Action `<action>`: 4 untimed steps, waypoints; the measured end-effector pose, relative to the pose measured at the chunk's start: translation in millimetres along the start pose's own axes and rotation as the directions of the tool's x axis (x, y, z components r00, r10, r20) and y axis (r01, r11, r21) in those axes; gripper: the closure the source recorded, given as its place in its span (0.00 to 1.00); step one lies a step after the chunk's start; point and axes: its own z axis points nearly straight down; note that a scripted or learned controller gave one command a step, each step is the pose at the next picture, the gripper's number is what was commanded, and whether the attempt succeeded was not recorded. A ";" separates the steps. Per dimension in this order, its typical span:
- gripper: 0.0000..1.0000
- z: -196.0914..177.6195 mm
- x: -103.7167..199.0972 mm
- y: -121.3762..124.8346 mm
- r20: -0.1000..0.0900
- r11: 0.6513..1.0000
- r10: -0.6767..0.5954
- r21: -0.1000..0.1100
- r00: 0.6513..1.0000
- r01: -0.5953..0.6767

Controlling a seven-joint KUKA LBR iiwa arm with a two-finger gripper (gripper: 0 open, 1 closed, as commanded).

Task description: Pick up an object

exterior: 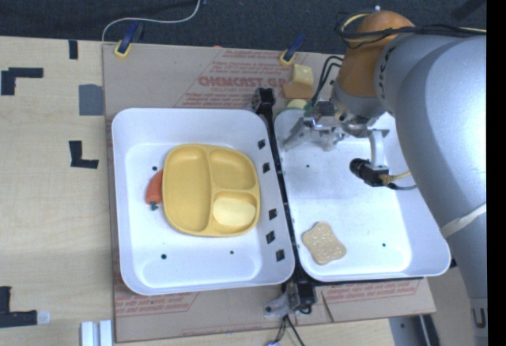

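My gripper [319,129] hangs over the back left corner of the right bin [411,253], close to the divider between the bins. Nothing shows in its grasp. A beige, biscuit-like piece [323,242] lies flat near the right bin's front left, well clear of the gripper. In the left bin [134,178] sits a yellow divided plate [194,178]. A pale yellow rounded item [234,212] rests in the plate's front right compartment. An orange-red object [153,187] pokes out from under the plate's left edge.
A tan block [299,82] and a pale greenish item [295,105] sit on the cardboard behind the bins, just beyond the gripper. The grey arm [443,131] covers the right bin's right side. Black clips [269,171] line the divider.
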 end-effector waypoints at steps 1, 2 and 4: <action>0.00 0.0 1.0 -1.0 0.002 1.000 0.003 0.000 1.000 -0.003; 1.00 -9.7 1.6 -1.1 0.002 1.000 0.002 0.000 1.000 -0.002; 0.00 0.3 -0.5 -19.0 0.001 1.000 0.002 -0.001 1.000 -0.002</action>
